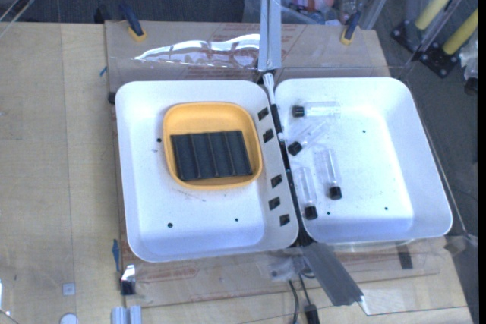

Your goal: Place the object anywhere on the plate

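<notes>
Four clear vials loose in the right bin, plate waiting in the left.

The capped vials (325,169) cluster at the right bin's (395,155) left side, centre of frame. The top one lies crosswise, cap to the left; one runs diagonally, cap lower left; two lie lengthwise, caps toward the bottom. Just left, the raised seam (274,155) with its black tabs separates the bins. Beyond it, in the left bin (137,163), the yellow plate (173,120) carries a black ridged slab (211,155) covering most of it. Gripper spread or closed: I cannot tell.
</notes>
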Controlling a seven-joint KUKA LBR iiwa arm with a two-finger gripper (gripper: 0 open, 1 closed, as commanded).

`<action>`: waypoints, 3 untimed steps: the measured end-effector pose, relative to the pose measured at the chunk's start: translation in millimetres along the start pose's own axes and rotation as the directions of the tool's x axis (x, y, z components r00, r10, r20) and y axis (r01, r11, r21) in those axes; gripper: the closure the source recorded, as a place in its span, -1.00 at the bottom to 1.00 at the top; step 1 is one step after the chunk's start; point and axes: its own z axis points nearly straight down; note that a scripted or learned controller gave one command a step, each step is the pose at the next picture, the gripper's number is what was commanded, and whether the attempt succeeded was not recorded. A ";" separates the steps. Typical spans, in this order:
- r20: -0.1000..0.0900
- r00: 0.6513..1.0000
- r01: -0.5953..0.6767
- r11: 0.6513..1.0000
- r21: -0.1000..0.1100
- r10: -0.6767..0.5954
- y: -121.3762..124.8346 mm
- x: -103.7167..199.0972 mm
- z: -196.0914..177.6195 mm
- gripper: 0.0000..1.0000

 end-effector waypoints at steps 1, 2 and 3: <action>0.001 0.972 0.233 0.972 0.005 -0.233 -18.6 -12.3 0.5 1.00; 0.001 0.845 0.534 0.845 0.004 -0.534 -29.9 -23.1 0.9 1.00; 0.002 0.654 0.757 0.654 -0.002 -0.757 -23.0 -17.9 1.0 1.00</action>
